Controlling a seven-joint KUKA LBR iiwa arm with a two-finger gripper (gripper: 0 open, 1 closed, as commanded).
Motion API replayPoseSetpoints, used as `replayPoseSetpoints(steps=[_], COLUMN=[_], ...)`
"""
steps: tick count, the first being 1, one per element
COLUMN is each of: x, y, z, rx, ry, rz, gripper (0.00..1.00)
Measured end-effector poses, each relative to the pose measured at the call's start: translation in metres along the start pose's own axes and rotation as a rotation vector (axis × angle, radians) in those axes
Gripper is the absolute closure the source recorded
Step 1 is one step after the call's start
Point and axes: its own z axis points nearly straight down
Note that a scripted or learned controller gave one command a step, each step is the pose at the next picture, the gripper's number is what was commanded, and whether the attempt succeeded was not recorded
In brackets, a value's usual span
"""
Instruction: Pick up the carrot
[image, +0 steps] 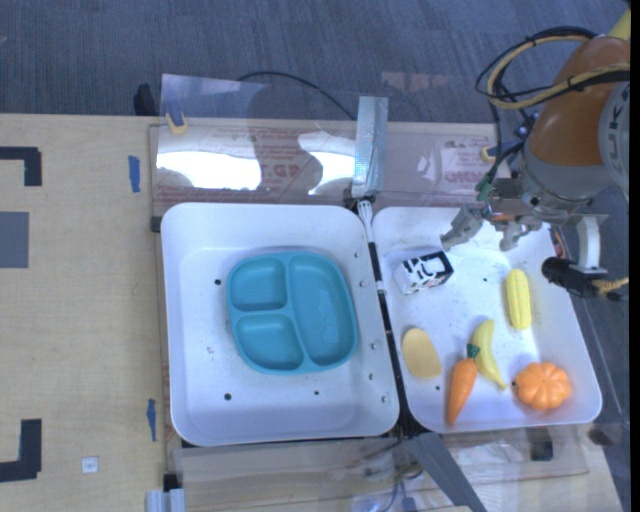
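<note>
Camera view, catalogue of contents. Right bin (585, 400): carrot (459, 388), orange with green top, lying near the 6 o'clock edge, tip toward 7 o'clock, green end touching a banana (487, 352); pale yellow oval piece (421, 353) just beside at 10 o'clock; small pumpkin (542, 386) at 3 o'clock of the carrot; corn cob (517, 298) further toward 1 o'clock; black-and-white carton (427, 270) toward 11 o'clock. Left bin (185, 300): teal divided plate (292, 310).

Gripper (490, 228): hovering at the right bin's 12 o'clock end, well apart from the carrot, jaws spread, nothing between them.

Step in hand, judged: approach. Advised: travel toward 6 o'clock, turn jaws across the carrot's narrow width, descend mid-body, clear of banana and oval piece.

Writing: print on carton and on the clear panel at 12 o'clock, too small to read.
</note>
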Motion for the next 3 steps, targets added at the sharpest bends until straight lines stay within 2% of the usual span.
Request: replayPoseSetpoints(steps=[1, 2, 3], x=[-0.016, 0.005, 0.005], y=[-0.097, -0.141, -0.14], z=[0.08, 0.114, 0.105], rx=[0.006, -0.012, -0.015], ry=[-0.001, -0.004, -0.006], rz=[-0.024, -0.208, -0.206], gripper=[0.0, 0.0, 1.0])
